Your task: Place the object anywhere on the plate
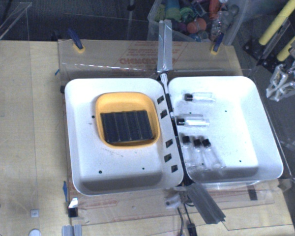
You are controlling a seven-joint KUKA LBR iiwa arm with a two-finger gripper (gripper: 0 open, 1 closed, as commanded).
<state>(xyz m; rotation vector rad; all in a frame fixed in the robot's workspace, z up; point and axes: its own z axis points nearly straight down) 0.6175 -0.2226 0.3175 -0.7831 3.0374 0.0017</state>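
The yellow plate (127,118) sat in the left bin (78,132) with a dark ridged block (126,126) lying on it, while several small clear vials with black caps (196,127) lay scattered in the right bin (246,127), none on the plate. The gripper (283,82) hung at the far right, outside the bins, carrying nothing I could see (whether it was open I could not tell). By that showing, the placing was still to do
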